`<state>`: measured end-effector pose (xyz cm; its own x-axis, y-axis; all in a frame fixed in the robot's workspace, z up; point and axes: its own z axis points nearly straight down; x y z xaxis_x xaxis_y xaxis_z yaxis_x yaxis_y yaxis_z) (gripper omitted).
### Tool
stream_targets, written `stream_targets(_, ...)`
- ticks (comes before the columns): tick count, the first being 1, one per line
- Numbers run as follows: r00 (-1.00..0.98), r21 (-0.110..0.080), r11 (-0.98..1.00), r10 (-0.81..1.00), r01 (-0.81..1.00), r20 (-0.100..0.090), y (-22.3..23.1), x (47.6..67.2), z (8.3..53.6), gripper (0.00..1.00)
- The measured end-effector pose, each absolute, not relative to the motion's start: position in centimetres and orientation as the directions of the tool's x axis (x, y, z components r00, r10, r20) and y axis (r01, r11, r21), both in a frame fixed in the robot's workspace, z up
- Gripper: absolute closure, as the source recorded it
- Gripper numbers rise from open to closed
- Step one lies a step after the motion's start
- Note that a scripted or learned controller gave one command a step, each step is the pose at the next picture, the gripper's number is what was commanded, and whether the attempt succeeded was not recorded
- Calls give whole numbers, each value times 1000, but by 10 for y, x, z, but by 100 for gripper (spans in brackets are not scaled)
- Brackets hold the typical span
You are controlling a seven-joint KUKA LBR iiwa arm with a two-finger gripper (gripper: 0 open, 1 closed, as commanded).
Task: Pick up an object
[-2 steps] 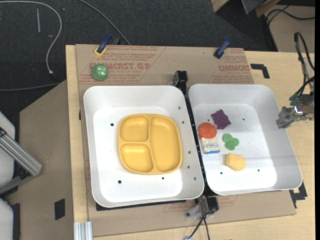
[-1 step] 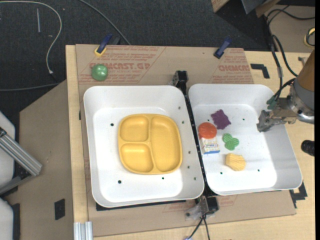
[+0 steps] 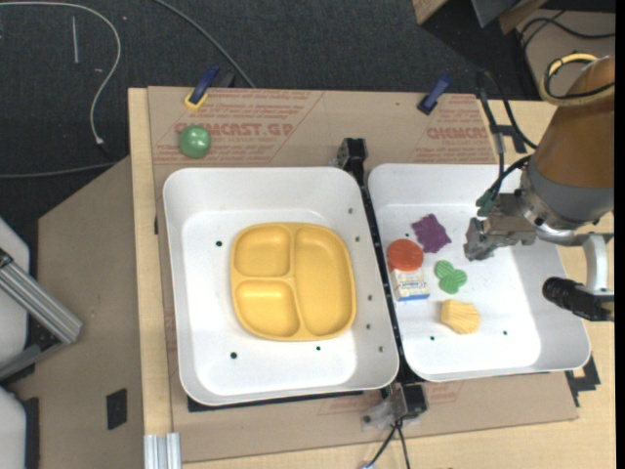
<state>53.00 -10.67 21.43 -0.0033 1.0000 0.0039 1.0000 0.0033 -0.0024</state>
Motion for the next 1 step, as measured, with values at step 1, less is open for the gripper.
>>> stream_targets(1,-5,-4,5,1000,1000,4,-54,522,211,100)
